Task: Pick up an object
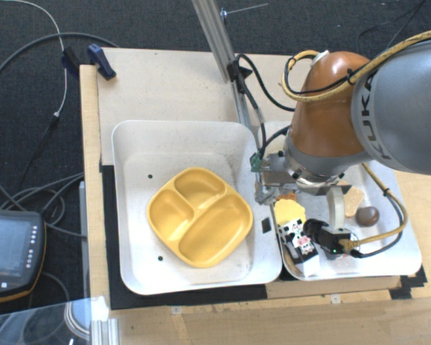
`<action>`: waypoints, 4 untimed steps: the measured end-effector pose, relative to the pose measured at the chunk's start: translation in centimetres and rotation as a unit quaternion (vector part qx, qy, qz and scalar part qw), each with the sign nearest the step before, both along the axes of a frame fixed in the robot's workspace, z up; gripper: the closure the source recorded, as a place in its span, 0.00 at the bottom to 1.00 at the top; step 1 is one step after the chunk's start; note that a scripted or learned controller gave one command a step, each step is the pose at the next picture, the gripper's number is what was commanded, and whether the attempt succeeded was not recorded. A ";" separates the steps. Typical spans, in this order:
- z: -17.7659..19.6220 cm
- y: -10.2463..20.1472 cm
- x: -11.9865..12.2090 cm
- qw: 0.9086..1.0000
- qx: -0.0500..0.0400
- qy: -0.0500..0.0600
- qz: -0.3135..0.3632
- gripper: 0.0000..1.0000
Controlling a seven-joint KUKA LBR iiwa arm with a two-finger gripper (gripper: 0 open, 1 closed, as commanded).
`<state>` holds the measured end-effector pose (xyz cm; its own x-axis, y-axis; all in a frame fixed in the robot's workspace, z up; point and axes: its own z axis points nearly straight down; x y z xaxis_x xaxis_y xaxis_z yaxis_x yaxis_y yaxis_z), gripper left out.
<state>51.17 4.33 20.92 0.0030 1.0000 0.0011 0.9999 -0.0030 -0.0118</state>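
Note:
My gripper [300,241] hangs below the orange band of the arm, low over the front left part of the right bin [409,246]. A small yellow object [289,210] lies right against its upper side. To the right of it lie a white cylinder-like piece [337,205], a tan object [354,199] and a brown round object [367,215]. The arm's bulk hides much of this bin. A yellow divided plate [200,215] rests in the middle of the left bin [129,157], well apart from the gripper.
A metal pole [214,27] slants up from between the bins at the back. Black cables [366,243] loop from the gripper over the right bin. A blue clamp [100,60] sits at the bench's back left corner.

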 end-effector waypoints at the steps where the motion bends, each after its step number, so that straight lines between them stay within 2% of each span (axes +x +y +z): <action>1: 9.0 -4.9 3.0 1.000 -0.001 -0.011 -0.001 1.00; 2: 3.6 -2.9 8.3 1.000 -0.001 -0.005 0.003 1.00; 3: 6.0 -2.3 -0.6 1.000 0.001 -0.003 0.001 1.00; 4: 6.8 0.2 3.8 1.000 0.000 -0.008 0.004 1.00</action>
